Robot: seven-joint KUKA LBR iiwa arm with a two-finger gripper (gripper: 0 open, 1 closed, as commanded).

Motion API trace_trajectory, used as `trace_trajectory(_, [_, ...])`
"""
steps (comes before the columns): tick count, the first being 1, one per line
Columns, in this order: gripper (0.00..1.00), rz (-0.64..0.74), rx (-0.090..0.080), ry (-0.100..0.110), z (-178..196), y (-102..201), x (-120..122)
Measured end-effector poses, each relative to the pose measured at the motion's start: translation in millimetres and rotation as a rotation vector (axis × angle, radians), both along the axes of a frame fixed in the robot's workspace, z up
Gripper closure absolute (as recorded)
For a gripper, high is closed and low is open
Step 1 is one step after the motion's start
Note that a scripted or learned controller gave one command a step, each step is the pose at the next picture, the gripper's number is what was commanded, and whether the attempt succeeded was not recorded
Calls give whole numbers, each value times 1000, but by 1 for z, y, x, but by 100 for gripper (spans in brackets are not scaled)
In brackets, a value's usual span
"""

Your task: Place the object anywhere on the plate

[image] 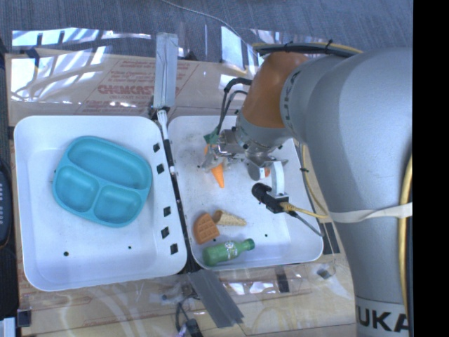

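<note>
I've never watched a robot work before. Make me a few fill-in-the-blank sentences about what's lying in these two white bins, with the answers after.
1. The blue plastic plate with three compartments lies in the ____ white bin.
2. The small carrot-shaped toy under the robot's hand is coloured ____.
3. The green toy bottle lies on its ____, not upright.
4. The ice-cream cone toy lies between the carrot toy and the green ____.

Answers: left; orange; side; bottle

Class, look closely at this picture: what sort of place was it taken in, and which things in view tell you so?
Probably a robotics lab bench set up for pick-and-place trials. A large grey robot arm reaches over two white bins, which hold toy food and a blue divided plate.
</note>
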State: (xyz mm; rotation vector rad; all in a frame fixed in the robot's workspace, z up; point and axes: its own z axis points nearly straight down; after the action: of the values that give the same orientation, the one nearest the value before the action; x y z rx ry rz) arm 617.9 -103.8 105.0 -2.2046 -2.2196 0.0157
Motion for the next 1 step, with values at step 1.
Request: trace_trajectory(1, [100, 7, 1, -16, 87, 95, 17])
